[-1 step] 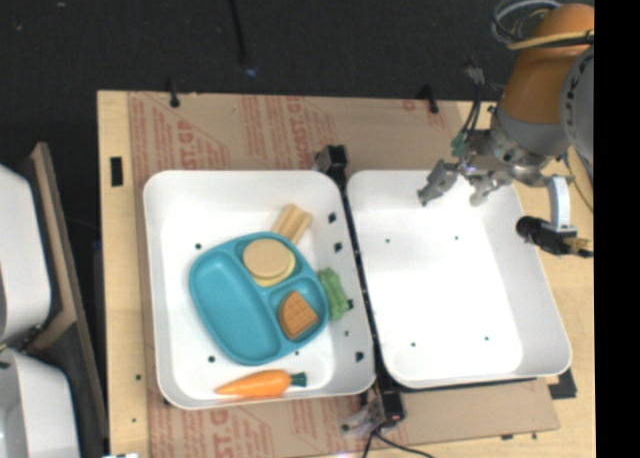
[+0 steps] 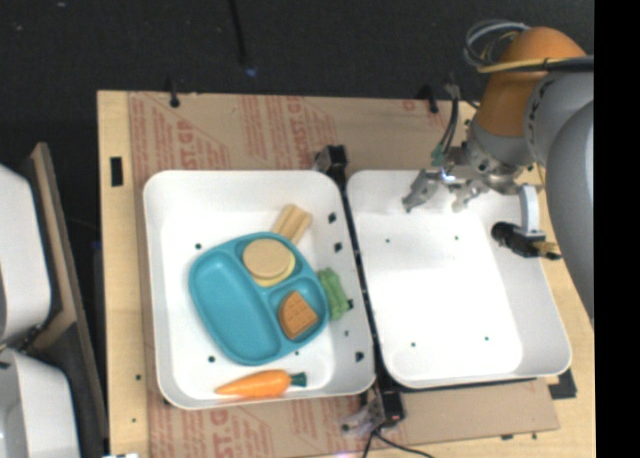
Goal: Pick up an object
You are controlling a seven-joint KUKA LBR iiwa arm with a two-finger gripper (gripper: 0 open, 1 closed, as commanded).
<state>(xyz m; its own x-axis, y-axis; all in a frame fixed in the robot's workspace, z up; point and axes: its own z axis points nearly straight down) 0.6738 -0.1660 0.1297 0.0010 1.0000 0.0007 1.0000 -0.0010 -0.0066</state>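
In the left bin (image 2: 170,246) lies a blue divided plate (image 2: 235,316) holding a round tan biscuit (image 2: 270,259) and a brown toast piece (image 2: 298,314). A wooden block (image 2: 293,221) leans at the plate's upper edge, a green piece (image 2: 334,293) rests at its right side, and an orange carrot (image 2: 263,383) lies near the bin's front wall. My gripper (image 2: 438,193) hovers over the far edge of the right bin (image 2: 450,296), its two fingers spread open with nothing between them.
The grey arm with its orange band (image 2: 520,76) comes in from the upper right. A black clip (image 2: 330,159) sits where the bins meet at the back. The bench is a cardboard-covered board (image 2: 230,131).
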